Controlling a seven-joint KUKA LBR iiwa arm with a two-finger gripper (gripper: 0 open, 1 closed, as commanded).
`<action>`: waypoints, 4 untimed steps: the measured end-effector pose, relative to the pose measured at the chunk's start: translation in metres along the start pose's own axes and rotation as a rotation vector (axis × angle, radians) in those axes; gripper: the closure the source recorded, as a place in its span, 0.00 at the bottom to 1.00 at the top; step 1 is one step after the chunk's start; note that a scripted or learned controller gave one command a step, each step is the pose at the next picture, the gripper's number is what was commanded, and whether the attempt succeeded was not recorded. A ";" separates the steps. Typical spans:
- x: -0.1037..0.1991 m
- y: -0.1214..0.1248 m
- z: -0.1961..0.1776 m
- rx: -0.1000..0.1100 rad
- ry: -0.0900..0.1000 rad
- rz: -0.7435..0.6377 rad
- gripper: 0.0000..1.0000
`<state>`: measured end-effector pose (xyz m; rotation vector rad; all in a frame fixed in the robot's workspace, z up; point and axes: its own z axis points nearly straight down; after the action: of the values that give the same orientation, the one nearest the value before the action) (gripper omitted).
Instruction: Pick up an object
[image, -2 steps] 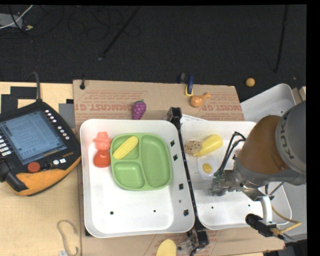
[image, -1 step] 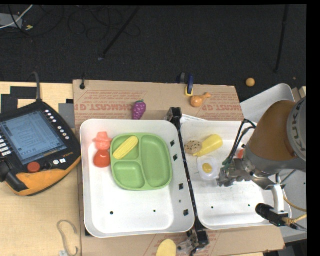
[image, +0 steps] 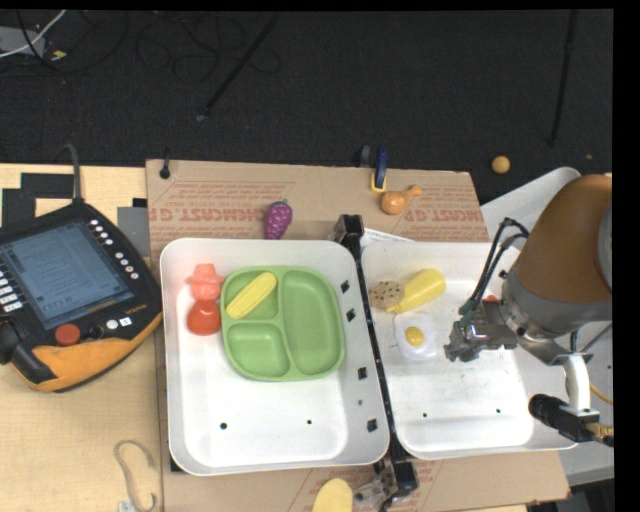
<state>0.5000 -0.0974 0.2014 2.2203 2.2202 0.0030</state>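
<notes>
Green, the divided plate (image: 285, 330) lies in the left bin (image: 260, 430); a corn cob (image: 249, 294) rests in its upper left compartment, and a red figure (image: 203, 300) stands just left of it. Right of the plate, in the other bin (image: 470, 425), lie a cookie (image: 385, 293), a yellow block (image: 421, 288) and a fried egg (image: 414, 337). Farther right the gripper (image: 466, 340) hovers near the egg; whether its fingers are spread I cannot tell.

Orange-banded grey arm (image: 570, 250), black cables, dark metal gripper (image: 470, 338)
</notes>
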 end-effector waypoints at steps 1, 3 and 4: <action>-0.001 0.001 -0.027 0.002 0.000 0.000 1.00; 0.019 0.103 -0.027 0.000 0.000 0.001 1.00; 0.025 0.103 -0.033 0.004 0.000 0.001 1.00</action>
<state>0.6025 -0.0729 0.2343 2.2232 2.2211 -0.0011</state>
